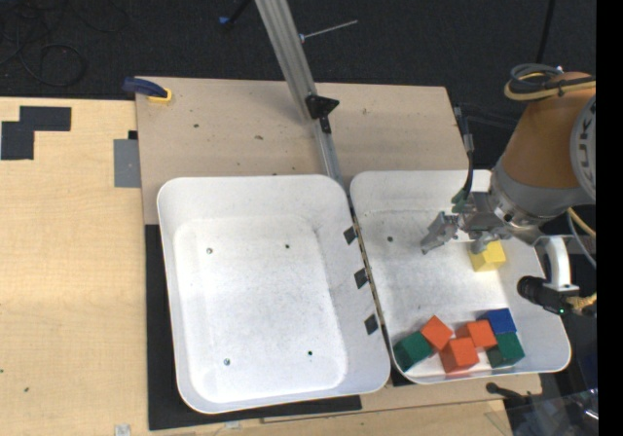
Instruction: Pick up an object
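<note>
My gripper (440,232) hangs low over the middle of the right bin (409,205), open, with nothing between its fingers. A yellow block (488,254) lies just to its right, partly under the wrist and apart from the fingertips. Along the bin's near edge lies a cluster of blocks: an orange block (437,332), a green block (414,349), a second orange block (459,354), a third orange block (481,333), a blue block (499,320) and a dark green block (506,352).
The left bin (195,200) sits beside the right one, with black clips (361,276) along their shared rim. A slanted aluminium rail (287,45) rises behind the bins. The arm's orange band (545,137) looms over the right bin's far right corner.
</note>
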### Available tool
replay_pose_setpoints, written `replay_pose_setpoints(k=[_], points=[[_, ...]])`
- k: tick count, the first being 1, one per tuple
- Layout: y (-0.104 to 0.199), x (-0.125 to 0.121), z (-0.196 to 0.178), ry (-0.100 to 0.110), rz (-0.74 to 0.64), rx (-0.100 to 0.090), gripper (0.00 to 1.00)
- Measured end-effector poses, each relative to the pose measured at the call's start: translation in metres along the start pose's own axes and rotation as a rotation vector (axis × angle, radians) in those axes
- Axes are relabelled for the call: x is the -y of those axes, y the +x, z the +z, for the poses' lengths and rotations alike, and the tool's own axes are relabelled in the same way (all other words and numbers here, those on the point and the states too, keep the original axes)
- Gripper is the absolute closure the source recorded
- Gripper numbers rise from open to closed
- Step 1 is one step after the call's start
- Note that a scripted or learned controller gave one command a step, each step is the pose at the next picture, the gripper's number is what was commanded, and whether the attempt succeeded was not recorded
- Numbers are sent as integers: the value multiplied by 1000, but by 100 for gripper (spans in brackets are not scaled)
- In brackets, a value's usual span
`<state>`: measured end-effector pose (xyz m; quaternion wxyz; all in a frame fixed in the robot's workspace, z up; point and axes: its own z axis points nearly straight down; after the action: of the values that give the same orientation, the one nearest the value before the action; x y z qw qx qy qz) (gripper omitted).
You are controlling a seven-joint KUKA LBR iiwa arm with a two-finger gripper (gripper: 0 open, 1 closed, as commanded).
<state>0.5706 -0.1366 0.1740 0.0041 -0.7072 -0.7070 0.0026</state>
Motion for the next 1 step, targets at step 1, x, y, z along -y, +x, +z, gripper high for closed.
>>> replay_pose_setpoints(k=[1], points=[[3, 2, 65, 1, 2, 0, 0]])
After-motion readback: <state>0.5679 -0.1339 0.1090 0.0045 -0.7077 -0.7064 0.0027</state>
